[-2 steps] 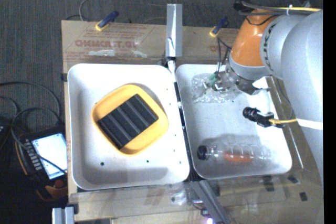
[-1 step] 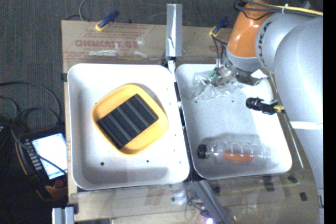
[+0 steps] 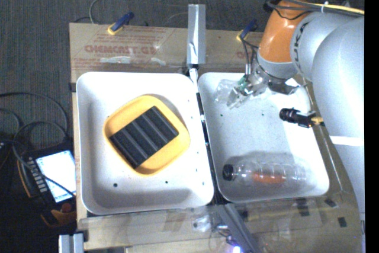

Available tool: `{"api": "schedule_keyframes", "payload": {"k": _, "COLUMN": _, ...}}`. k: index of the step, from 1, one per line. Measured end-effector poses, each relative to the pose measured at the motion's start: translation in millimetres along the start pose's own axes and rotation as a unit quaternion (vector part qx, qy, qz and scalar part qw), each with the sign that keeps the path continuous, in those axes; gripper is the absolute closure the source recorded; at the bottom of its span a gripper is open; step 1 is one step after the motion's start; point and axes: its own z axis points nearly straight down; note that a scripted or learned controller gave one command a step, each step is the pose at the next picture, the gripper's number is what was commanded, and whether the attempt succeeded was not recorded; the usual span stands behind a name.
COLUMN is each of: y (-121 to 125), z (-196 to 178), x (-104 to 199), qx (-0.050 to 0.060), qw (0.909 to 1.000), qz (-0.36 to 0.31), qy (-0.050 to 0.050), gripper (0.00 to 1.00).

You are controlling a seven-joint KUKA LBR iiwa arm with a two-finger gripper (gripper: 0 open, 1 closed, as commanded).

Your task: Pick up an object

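Note:
My gripper (image 3: 247,86) is low in the far left part of the right bin (image 3: 260,136), under the orange wrist band. A crumpled clear plastic piece (image 3: 225,92) lies right against it on its left side; the view does not show whether it is held. A clear plastic bottle (image 3: 266,173) with a black cap and something orange inside lies on its side along the right bin's near wall. In the left bin (image 3: 95,189) rests a yellow block with a black ribbed top (image 3: 147,133), turned at an angle.
A metal post (image 3: 196,32) stands at the back between the two bins. Blue clamps (image 3: 120,22) hold the cardboard sheet behind the bins. The grey arm covers the right bin's far right side. Cables and a tablet (image 3: 56,172) lie on the floor at left.

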Motion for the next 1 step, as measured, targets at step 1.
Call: {"api": "schedule_keyframes", "payload": {"k": 1, "y": -7.0, "z": 8.9, "x": 7.0, "qx": -0.019, "qw": 0.9998, "qz": 0.003, "qy": -0.007, "gripper": 1.0}}
